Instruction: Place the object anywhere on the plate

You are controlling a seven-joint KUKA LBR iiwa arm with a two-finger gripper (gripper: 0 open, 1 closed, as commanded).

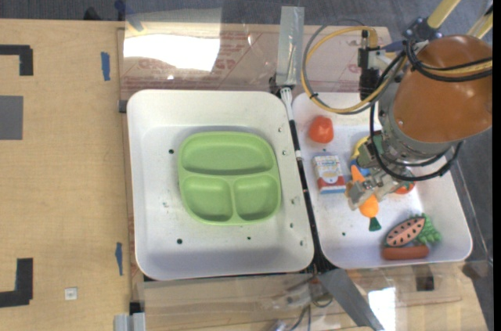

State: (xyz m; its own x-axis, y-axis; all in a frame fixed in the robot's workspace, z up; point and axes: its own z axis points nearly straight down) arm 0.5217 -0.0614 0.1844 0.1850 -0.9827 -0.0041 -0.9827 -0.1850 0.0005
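A green three-compartment plate (228,177) lies in the middle of the left white bin (149,188), with nothing on it. My gripper (365,188) hangs low in the right bin (454,204), below the arm's orange band. Right at its tip is a small orange carrot toy (370,206) with a green end pointing toward the bin's front. The wrist covers the carrot's upper part, so I cannot tell whether it is held or just lying under the gripper.
The right bin also holds an orange-red piece (320,130) at the back, a small white carton (329,170) left of the gripper, and a watermelon slice (405,230) above a red sausage (405,251) at the front. Yellow cables (337,40) loop behind the bins.
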